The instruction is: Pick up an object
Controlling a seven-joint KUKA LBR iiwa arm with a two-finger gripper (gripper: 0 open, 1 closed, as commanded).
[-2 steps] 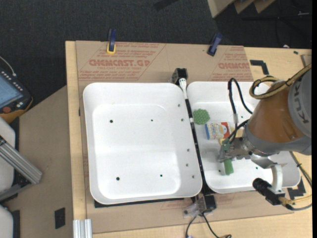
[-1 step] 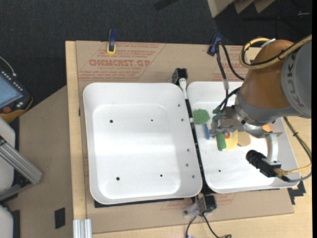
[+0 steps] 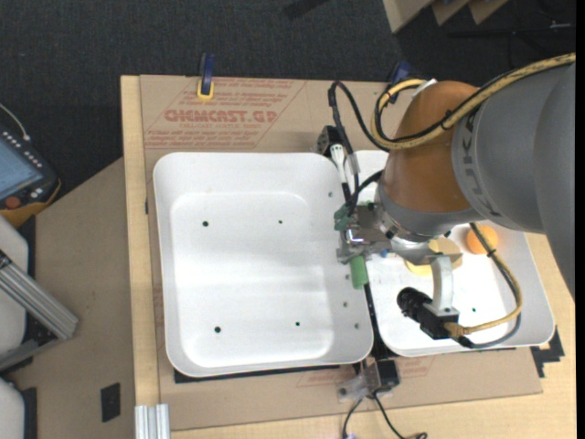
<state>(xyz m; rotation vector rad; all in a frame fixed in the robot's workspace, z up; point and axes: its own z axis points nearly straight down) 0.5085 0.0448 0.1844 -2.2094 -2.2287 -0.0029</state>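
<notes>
My gripper (image 3: 355, 250) hangs over the left edge of the right bin (image 3: 512, 323), close to the rim it shares with the left bin (image 3: 247, 245). A small green piece (image 3: 359, 273) shows just below the gripper; whether it is held or lying in the bin cannot be made out. An orange ball-like object (image 3: 483, 238) lies in the right bin beyond the wrist, and a pale yellow object (image 3: 420, 266) peeks out from under the arm. The grey and orange arm (image 3: 457, 163) hides much of the right bin.
The left bin shows only its white floor with a few dark dots. Both bins rest on a cardboard sheet (image 3: 228, 108) with a blue clip (image 3: 207, 76) at its far edge. A cable (image 3: 340, 149) runs along the rim between the bins.
</notes>
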